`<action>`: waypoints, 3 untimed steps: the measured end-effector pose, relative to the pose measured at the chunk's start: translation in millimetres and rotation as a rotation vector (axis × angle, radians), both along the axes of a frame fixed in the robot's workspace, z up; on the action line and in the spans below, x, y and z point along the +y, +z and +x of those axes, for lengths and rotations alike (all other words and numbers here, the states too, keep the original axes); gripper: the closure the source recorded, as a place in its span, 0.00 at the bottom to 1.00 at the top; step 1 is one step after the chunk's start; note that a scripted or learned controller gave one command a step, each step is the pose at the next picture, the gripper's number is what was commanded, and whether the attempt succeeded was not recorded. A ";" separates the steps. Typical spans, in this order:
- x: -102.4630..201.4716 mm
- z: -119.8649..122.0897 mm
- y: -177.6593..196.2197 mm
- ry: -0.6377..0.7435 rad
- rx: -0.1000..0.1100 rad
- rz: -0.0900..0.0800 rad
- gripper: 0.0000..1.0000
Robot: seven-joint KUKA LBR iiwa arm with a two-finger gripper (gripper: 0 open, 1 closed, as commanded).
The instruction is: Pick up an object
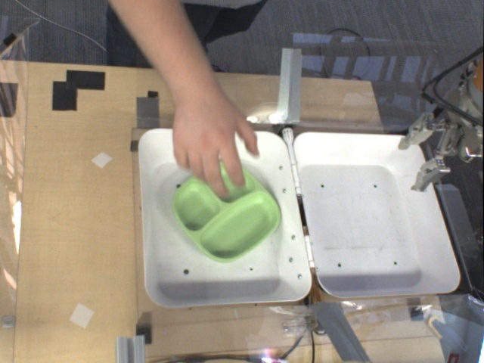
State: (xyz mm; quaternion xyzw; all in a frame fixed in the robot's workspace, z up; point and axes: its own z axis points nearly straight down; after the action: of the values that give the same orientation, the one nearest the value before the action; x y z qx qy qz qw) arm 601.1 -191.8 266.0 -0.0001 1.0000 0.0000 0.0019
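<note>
Near edge of the bench: a metal bracket [130, 348] stands at the lower left corner, and cables and clear plastic [302, 330] lie below the join of the two bins.
Bench top: pale wood [76, 203] with two small pale squares of tape [81, 315] on the left part and black blocks [76, 88] toward the far left corner.
Left bin [162, 278]: shallow, white, with a few small dark dots across its floor; it touches the right bin along a metal strip [297, 195] that runs between them.
Green tray [227, 221]: a light green divided dish lying flat in the middle of the left bin, with one small compartment toward the left and one larger compartment toward the right.
Person's hand [208, 138]: it reaches down from the far side into the left bin, fingers spread loosely, fingertips [234, 180] resting on the far rim of the green tray and dipping into it; I can't tell from here whether it grips the tray or just touches it.
Right bin [378, 218]: white, same shape, its floor bare apart from the small dots.
Gripper [431, 153]: metal parts of the robot's end sit at the far right corner of the right bin, over its rim, well apart from the green tray; how far its fingers are apart I cannot tell.
Far side: an upright metal post [290, 82] rises behind the join of the bins, and the person's forearm [155, 29] crosses the bench edge toward grey carpet [363, 6].
</note>
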 end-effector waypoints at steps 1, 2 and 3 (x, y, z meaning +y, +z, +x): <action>94.7 36.1 89.1 -0.055 -0.011 0.003 0.00; 122.8 16.0 98.5 -0.049 -0.002 0.001 0.00; 181.6 -5.2 -41.5 -0.320 0.009 0.002 0.00</action>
State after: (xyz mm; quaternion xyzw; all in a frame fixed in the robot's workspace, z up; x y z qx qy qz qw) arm 596.0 -10.2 224.5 0.1593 0.9872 0.0005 -0.0028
